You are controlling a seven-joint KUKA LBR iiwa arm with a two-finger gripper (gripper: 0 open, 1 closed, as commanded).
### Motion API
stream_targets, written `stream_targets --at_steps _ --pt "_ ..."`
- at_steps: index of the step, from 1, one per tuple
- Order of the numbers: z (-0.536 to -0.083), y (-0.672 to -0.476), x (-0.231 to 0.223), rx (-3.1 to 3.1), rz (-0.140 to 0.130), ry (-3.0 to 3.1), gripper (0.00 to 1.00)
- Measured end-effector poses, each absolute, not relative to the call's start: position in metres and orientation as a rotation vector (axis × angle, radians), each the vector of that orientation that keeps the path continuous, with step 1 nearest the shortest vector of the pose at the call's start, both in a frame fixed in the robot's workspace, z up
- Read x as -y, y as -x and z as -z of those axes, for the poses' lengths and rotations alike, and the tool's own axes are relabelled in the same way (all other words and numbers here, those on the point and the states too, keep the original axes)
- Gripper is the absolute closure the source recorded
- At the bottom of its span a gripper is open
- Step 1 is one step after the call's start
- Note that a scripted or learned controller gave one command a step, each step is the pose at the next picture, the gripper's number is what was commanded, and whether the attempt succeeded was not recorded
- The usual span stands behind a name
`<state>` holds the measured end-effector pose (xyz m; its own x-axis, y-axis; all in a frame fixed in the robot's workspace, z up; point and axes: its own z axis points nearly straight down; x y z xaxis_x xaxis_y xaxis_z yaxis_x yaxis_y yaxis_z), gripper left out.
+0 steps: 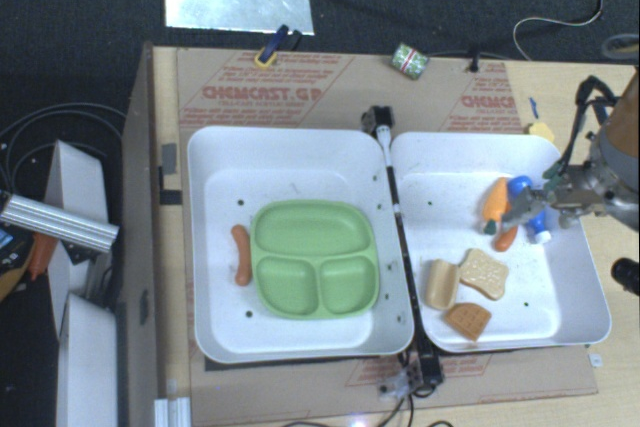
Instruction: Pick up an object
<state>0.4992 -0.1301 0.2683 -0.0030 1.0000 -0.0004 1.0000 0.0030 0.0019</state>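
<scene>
The gripper (522, 212) is down in the right bin (580, 300), at its far right part, right in among a small cluster: an orange carrot-like piece (494, 199) just to its left, standing roughly upright in the view. How its jaws stand I cannot tell, so no hold is confirmed

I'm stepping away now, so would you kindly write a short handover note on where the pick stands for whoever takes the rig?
Gripper: low in the right bin, among the orange carrot and blue toy pieces; grip state unclear.
Right bin also holds a toast slice, a bread roll and a cracker.
Left bin: green divided plate, sausage beside it.
Done: arm is down at the carrot cluster.
Left: confirm a grasp, then lift.
</scene>
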Motion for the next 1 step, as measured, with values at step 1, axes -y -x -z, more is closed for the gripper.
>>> stream_targets --at_steps 1 --pt "-0.2507 -0.5427 0.1804 -2.222 -0.001 -2.218 0.00"
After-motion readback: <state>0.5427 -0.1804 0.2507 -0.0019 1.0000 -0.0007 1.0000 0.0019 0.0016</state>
